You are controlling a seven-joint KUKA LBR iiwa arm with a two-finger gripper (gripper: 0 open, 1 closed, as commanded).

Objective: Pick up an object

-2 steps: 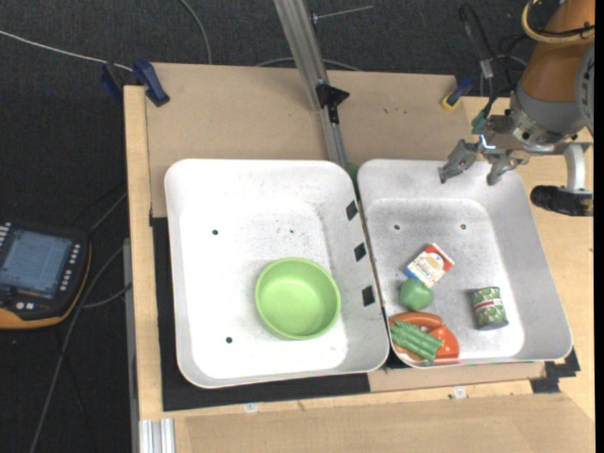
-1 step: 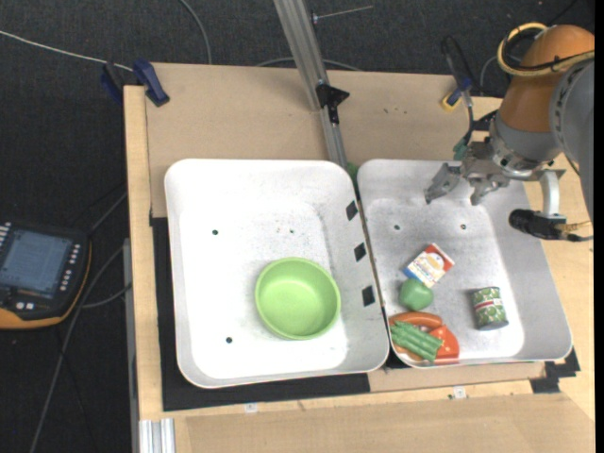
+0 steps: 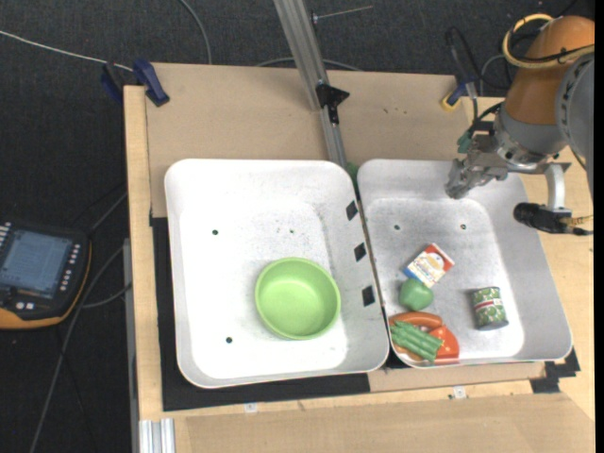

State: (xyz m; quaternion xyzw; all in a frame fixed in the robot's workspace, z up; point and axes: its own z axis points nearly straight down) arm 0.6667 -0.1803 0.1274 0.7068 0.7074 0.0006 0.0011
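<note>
Hovering gripper, above right bin

Robotics lab: plywood bench w/ two white bins, blue clamps, loose cables on dark carpet, teach pendant at left, alu. camera post.

bins: 2 | green bowl: 1 | can: 1 | carton: 1 | green ball: 1
</note>
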